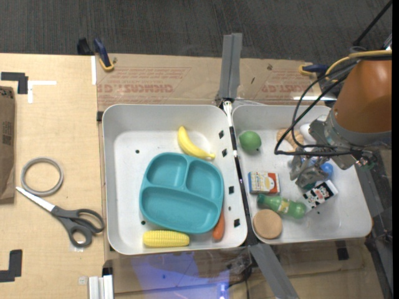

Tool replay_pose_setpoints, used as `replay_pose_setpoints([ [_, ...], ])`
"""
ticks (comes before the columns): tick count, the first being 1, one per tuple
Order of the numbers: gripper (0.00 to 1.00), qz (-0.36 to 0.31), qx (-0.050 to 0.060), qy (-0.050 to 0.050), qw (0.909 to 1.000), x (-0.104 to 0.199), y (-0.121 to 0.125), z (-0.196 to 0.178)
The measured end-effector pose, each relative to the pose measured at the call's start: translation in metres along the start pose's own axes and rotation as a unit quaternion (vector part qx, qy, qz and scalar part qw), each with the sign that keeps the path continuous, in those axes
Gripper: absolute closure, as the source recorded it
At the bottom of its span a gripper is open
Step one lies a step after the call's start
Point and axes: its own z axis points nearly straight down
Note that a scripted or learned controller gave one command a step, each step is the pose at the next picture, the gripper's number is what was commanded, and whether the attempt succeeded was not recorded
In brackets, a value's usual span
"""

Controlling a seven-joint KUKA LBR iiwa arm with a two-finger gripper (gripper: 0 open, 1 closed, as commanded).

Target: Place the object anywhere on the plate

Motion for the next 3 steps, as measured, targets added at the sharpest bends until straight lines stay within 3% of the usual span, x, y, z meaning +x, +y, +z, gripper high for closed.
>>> replay_pose_setpoints([
  [1, 1.0, -0.117, 0.001, -0.001, 0.9931, 0.035, -0.046, -0.047],
  [3, 1.0, -0.114, 0.001, -0.006, 0.9935, 0.032, -0.047, -0.066],
])
